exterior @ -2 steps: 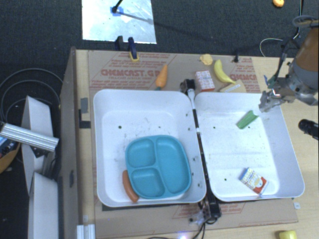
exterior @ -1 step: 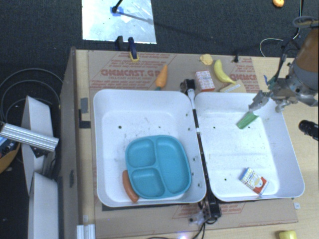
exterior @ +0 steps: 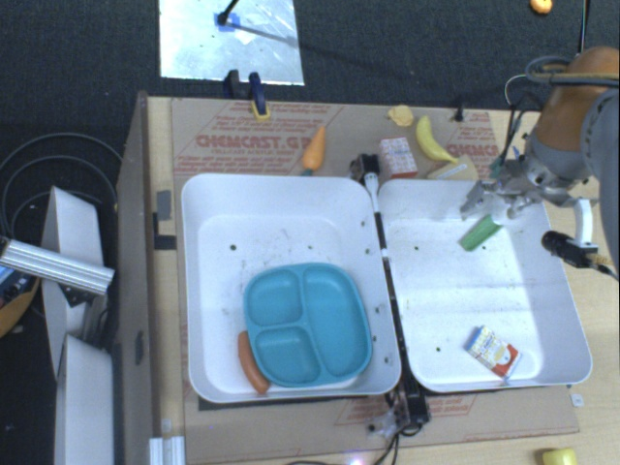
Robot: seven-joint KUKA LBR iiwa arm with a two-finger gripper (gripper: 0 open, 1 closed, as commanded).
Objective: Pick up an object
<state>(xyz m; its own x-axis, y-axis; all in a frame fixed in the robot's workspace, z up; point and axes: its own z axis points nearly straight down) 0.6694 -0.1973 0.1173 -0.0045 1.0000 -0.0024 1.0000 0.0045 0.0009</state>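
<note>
From above, the gripper (exterior: 496,200) hangs over the far side of the right bin (exterior: 542,289), and a green block (exterior: 480,232) sits right at its fingertips, its long axis running slantwise from near-left up toward the arm. Whether the fingers actually clamp it, or how far apart they stand, I cannot tell from here. Near the front of that bin lies a small carton (exterior: 492,350), well apart. Across the divider, the left bin (exterior: 208,260) holds a blue divided tray (exterior: 308,325) and an orange sausage (exterior: 252,362) beside it.
</note>
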